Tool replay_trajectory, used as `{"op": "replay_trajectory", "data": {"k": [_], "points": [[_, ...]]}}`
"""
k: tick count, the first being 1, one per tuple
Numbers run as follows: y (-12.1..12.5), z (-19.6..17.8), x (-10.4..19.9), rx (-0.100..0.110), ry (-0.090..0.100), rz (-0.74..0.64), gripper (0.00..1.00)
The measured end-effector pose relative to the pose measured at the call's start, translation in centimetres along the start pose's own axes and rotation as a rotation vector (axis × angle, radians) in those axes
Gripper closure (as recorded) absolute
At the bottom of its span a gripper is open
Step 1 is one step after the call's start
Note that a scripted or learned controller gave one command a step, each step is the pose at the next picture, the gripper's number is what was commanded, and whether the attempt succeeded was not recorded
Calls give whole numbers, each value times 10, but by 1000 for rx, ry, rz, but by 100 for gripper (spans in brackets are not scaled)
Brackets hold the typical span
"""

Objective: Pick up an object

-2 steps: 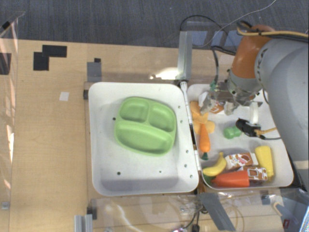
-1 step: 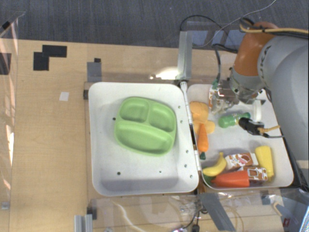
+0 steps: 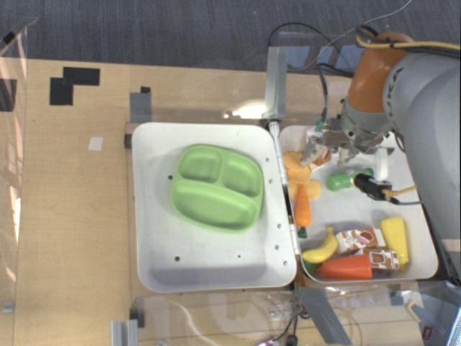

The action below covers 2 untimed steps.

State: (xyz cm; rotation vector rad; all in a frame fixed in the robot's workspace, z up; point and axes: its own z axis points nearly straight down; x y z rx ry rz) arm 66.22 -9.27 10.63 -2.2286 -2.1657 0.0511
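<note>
red-white carton (image 3: 358, 239) (print unreadable), banana (image 3: 322, 249)

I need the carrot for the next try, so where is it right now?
The carrot lies in the right bin, along its left wall, pointing toward the banana below it.

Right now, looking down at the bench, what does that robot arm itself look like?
The arm is bulky, rounded and smooth, in light grey, with an orange band above the wrist. Thin dark cables loop near it. The gripper at its end is a smaller metallic piece with dark parts.
</note>
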Motion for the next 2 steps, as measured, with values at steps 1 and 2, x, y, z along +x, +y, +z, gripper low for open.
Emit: {"op": "replay_trajectory", "data": {"k": [1,2], "points": [[11,19,-51,-54,0,50,0],[13,4,-49,-63,-2,43,100]]}}
